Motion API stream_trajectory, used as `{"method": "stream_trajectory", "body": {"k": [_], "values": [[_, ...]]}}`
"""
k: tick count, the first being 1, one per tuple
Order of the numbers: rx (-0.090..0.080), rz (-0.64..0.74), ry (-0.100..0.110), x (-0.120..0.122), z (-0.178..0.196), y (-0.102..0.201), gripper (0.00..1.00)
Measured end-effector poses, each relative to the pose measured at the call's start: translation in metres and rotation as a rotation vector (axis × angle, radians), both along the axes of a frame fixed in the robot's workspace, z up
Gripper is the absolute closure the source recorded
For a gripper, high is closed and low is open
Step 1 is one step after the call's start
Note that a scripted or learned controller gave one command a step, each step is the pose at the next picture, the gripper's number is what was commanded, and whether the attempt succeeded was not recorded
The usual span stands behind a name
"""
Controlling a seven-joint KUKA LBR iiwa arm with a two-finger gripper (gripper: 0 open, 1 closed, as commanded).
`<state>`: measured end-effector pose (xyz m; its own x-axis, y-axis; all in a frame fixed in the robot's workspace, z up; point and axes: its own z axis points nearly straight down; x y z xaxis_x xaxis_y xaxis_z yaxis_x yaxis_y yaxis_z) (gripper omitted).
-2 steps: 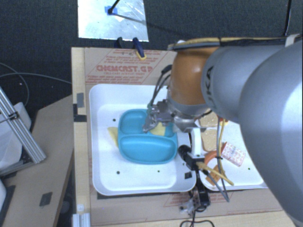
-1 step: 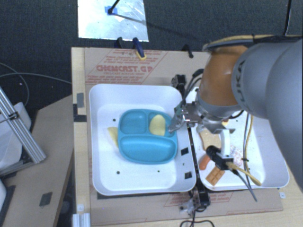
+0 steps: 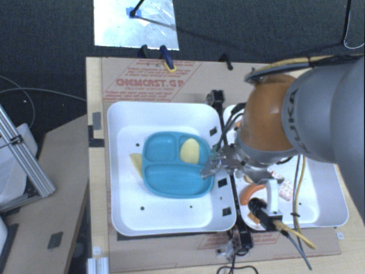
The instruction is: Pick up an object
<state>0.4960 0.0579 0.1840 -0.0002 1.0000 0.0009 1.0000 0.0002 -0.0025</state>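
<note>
A blue divided plate (image 3: 171, 173) lies in the left bin (image 3: 131, 210). A pale yellow rounded object (image 3: 190, 150) rests in the plate's upper right compartment. A yellow piece (image 3: 137, 163) pokes out from under the plate's left edge. My gripper (image 3: 211, 168) hangs low over the plate's right rim, close to the wall between the two bins. The big grey and orange wrist hides much of the right bin. I cannot tell whether the gripper touches the plate.
The right bin (image 3: 325, 210) holds an orange object (image 3: 248, 192) and a small white and pink item (image 3: 285, 190), both partly under the arm. A cardboard sheet (image 3: 148, 79) lies beneath the bins. An aluminium frame (image 3: 23, 158) stands at the left.
</note>
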Motion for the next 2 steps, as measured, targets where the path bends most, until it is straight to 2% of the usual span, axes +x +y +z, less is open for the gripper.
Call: {"method": "stream_trajectory", "body": {"k": [1, 2], "values": [[0.001, 0.002, -0.005, 0.003, 0.011, 0.000, 1.00], [0.002, 0.003, -0.007, 0.004, 0.021, 0.001, 1.00]]}}
